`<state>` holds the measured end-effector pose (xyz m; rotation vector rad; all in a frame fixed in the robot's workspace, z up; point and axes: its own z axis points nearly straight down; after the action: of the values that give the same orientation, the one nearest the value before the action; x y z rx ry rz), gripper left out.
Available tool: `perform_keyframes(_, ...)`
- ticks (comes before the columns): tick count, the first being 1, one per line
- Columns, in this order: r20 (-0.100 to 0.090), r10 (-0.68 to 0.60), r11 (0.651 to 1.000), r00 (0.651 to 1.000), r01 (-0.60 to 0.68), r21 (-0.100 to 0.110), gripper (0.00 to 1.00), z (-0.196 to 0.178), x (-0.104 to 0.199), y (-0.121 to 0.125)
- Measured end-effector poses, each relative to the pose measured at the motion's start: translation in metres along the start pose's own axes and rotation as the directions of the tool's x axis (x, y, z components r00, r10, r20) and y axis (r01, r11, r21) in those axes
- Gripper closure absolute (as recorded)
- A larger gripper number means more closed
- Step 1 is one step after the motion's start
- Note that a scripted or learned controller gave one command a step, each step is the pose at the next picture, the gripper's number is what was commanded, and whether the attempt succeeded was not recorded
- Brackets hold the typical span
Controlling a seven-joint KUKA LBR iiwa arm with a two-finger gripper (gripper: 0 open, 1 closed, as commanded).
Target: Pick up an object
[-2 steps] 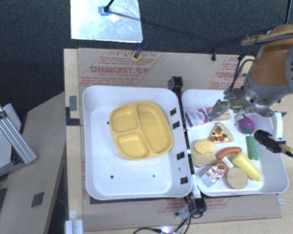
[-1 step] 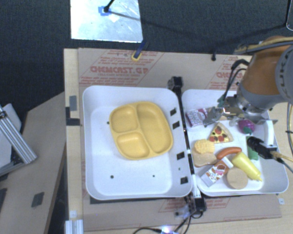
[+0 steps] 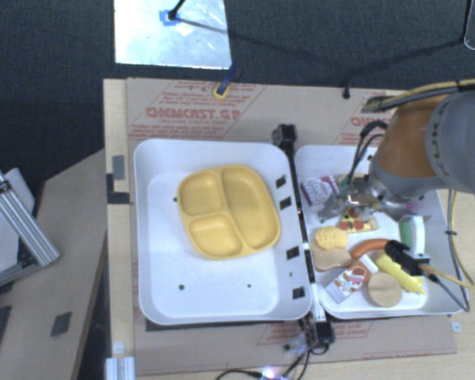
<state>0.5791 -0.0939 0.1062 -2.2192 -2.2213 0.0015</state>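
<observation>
Tray [image 3: 226,212] in left bin [image 3: 154,236]; toys in right bin [image 3: 309,161].

the brown protective sheet [image 3: 198,111] under the bins reads "chemcast gp" in red (repeated near its right edge, partly hidden).

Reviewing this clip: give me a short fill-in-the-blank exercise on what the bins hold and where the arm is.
1. The yellow tray has ____ compartments.
2. The tray lies in the ____ bin.
3. The gripper is over the ____ bin.
4. The toy hot dog lies next to a ____ banana.

Missing words: three; left; right; yellow
</observation>
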Motion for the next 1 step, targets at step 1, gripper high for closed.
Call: perform_keyframes(1,0.003,0.0,1.0,1.0,0.0,-0.01,0.0,0.0179,-0.0006,0.0033)
